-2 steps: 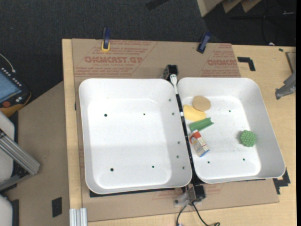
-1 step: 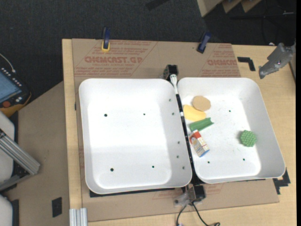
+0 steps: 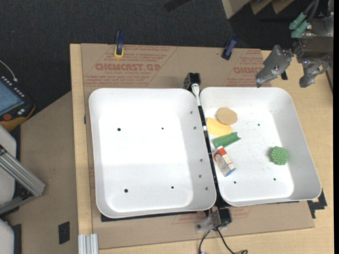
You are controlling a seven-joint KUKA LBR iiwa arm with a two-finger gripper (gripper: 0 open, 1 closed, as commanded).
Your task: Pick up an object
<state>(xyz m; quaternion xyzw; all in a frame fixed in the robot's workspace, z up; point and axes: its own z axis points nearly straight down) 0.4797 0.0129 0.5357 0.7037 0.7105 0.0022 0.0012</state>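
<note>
My fingers (image 3: pixel 270 65) look like dull grey metal. Both bins (image 3: pixel 143 142) seem smooth, glossy white plastic on a matt brown cardboard sheet (image 3: pixel 159 62). The green ball (image 3: pixel 279 155) looks rough and nubbly, the tan disc (image 3: pixel 226 116) matt.

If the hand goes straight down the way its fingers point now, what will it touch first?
Probably the far right corner rim of the right bin, or the cardboard beside it. The hand hangs above that corner, its fingers open and apart, away from the objects in the bin. Depth is unclear from this single view.

Tan disc (image 3: pixel 226 116), yellow piece (image 3: pixel 217 126), green wedge (image 3: pixel 226 139), small carton (image 3: pixel 224 161) clustered, green ball (image 3: pixel 279 155) apart
</note>
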